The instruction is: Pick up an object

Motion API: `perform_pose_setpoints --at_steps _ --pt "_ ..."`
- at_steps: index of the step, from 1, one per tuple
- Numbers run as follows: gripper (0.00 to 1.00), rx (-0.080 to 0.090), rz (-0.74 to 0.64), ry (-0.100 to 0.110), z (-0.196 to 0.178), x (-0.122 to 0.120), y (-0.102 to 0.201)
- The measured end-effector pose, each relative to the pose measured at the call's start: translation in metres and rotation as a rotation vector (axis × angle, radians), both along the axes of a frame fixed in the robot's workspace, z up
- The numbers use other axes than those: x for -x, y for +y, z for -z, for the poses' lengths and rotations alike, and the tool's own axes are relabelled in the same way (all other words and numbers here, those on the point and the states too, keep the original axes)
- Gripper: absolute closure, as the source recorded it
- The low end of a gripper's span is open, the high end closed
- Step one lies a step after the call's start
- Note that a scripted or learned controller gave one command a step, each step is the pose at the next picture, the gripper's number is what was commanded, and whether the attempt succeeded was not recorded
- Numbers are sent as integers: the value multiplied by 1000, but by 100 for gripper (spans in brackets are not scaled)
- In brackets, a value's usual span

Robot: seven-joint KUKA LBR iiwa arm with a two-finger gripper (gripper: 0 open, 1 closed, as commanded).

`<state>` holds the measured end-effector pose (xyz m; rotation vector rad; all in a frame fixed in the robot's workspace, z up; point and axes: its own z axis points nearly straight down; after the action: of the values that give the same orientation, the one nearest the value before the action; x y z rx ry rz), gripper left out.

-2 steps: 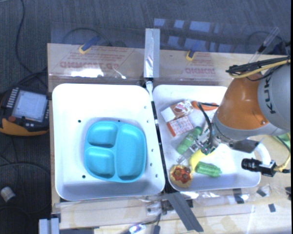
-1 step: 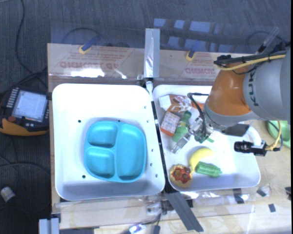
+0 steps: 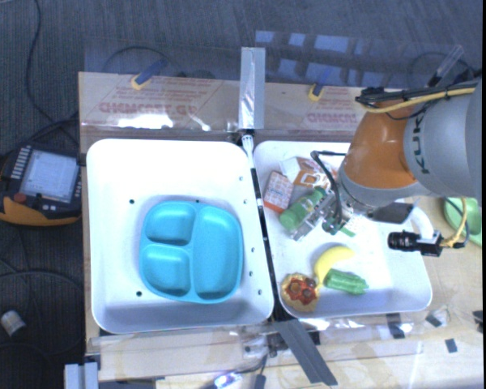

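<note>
bench (image 3: 178,96): brown board on dark grey carpet | left bin (image 3: 105,217): blue divided tray (image 3: 190,250) | right bin (image 3: 405,286): banana (image 3: 334,258), green object (image 3: 344,282), green bottle (image 3: 301,211), packets | gripper (image 3: 332,215): above bottle, grip state cannot be told

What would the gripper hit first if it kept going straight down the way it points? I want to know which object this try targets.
Probably the green bottle lying right under the gripper, though height above it is unclear from this slanted view.
</note>
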<state>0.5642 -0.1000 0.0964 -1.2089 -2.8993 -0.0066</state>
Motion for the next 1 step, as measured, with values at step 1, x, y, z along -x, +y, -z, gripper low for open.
perform_pose_setpoints --at_steps 1 --pt "100 3 250 5 -84 33 38"
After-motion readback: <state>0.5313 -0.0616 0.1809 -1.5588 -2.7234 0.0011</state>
